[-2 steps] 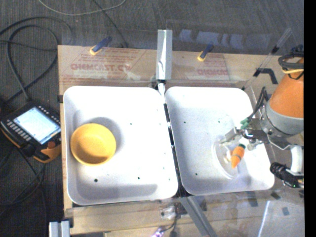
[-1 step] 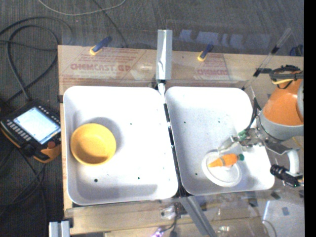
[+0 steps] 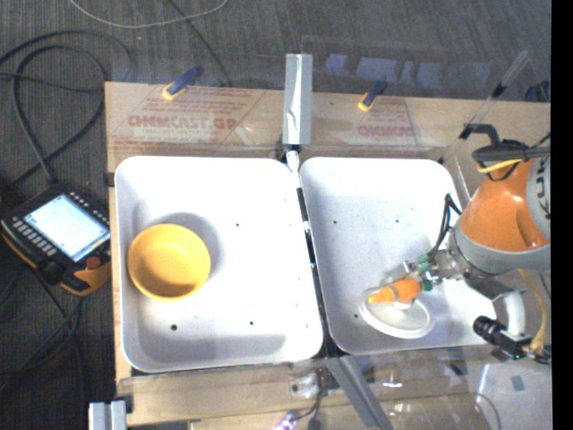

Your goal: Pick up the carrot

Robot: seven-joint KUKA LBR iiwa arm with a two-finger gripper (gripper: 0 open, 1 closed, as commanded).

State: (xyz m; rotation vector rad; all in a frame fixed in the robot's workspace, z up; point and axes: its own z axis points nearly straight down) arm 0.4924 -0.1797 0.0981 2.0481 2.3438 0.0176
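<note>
Wooden bench [image 3: 201, 119], left bin [image 3: 260, 267], right bin [image 3: 358, 195] side by side

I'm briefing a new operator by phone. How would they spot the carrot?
Look in the right bin, near its front edge, where a small white plate lies. The carrot rests on that plate by the gripper: the bin's one small orange thing.

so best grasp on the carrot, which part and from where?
Probably the thick orange middle of the carrot, from above. It lies flat on the white plate in the right bin, long axis running left-right, so fingers should close across its narrow width. The gripper is already right at its right end; whether it has contact is unclear.
</note>
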